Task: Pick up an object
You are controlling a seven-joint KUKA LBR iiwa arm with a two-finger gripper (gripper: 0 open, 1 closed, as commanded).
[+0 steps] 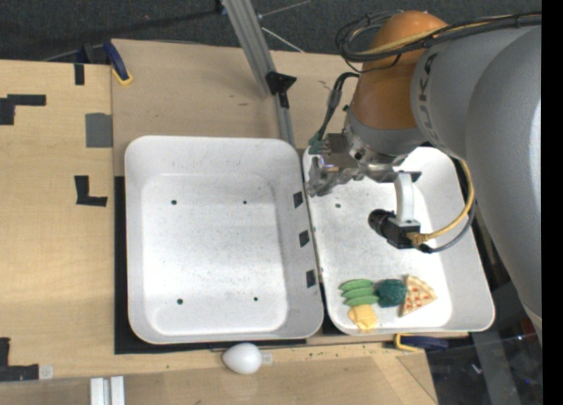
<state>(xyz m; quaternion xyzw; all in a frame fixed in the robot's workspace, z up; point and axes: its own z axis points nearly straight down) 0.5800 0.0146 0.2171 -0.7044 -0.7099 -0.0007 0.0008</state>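
Both bins are white with fine dark speckles: the left bin (pixel 141 218) and the right bin (pixel 471 298). At the right bin's 6 o'clock lie a green pod (pixel 357 290), a dark green broccoli (pixel 391 291), a yellow piece (pixel 362 315) and an orange-and-cream pizza slice (pixel 417 293). A white egg (pixel 242 358) lies on the tan bench (pixel 53 245). The arm (pixel 457 86) is grey, banded orange.

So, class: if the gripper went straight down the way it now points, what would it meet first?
Probably the bare floor of the right bin near its upper left corner; the gripper hangs there, though depth is unclear.
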